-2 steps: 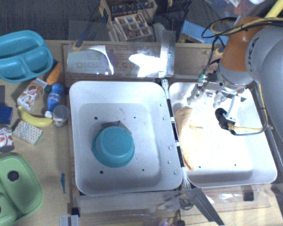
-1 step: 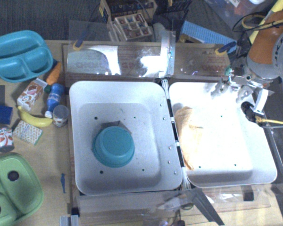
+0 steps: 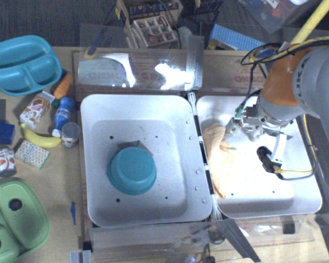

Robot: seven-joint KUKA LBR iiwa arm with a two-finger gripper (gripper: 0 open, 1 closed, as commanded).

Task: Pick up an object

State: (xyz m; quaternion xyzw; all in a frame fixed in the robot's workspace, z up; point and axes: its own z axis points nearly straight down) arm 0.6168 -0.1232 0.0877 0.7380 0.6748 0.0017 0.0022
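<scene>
The gripper hangs low in the upper left part of the right bin, at the right of the frame; whether its jaws are spread or pressed together cannot be told from this slant. Just left of and below it lies a pale tan cloth, bunched along the bin's left wall and reaching down toward the lower left corner. The gripper's tip sits at or just above the cloth's upper right edge; contact cannot be made out. The grey arm with its orange band comes in from the upper right, and a black cable trails beneath the wrist over the bin floor. The bin's lower right floor is bare white, leaving open room there.

Across the shared rim, the left bin holds a teal bowl, upside down, a little left of centre and well apart from all four walls.

At the far left of the frame, outside the bins, lie a banana, a blue divided tray and a green tray.
</scene>
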